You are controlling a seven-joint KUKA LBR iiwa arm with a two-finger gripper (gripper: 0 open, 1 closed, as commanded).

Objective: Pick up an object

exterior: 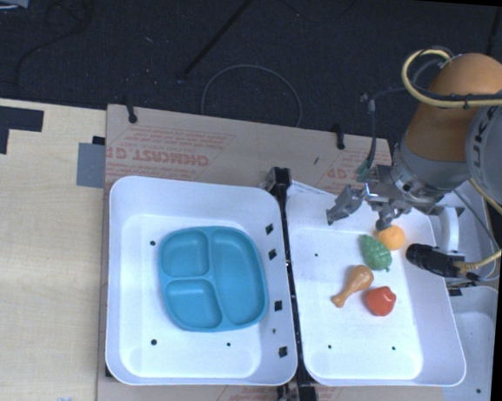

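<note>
Bins were recorded side by side on the bench. In the left bin (135,229) a blue divided tray (212,277) with three compartments was seen lying flat near the middle; nothing was visible in its compartments. In the right bin (394,356) four small toy foods were noted, grouped in the upper right part. An orange round piece (391,237) was seen nearest the far wall, with a green leafy piece (375,252) touching or just beside it on the near side. A tan drumstick (353,285) was found below the green piece, lying at a slant, and a red piece (381,300) was seen just beside the drumstick, toward the bin's right wall. The gripper (365,210) was observed over the far edge of the right bin, its fingers spread apart with nothing between them. The right-hand finger was seen close above the orange round piece; contact could not be judged.
</note>
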